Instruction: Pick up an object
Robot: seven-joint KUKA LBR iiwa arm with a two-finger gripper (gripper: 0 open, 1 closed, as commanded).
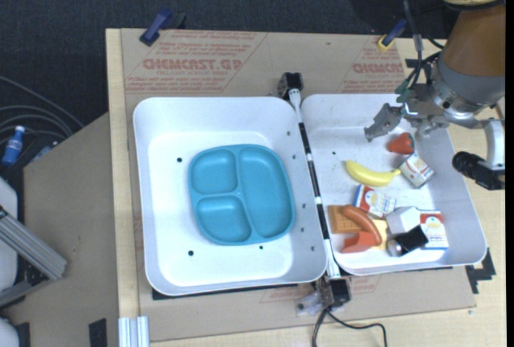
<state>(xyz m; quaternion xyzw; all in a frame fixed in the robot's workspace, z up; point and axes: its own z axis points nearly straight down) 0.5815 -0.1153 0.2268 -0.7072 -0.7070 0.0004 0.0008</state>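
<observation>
The right bin (450,177) holds several small items: a yellow banana (371,173), a red piece (400,144), a small carton (416,171), a red and white packet (376,201), an orange-red sausage shape (357,226), a white block (401,218) and a black piece (411,241). My gripper (400,127) hangs over the far part of this bin, just above the red piece. It is open, its fingers spread wide, with nothing between them.
The left bin (161,144) bears a blue divided plate (241,193). A black divider runs between the bins (309,169). The grey arm with its orange band (474,40) comes in from the upper right. Cables lie at the far left.
</observation>
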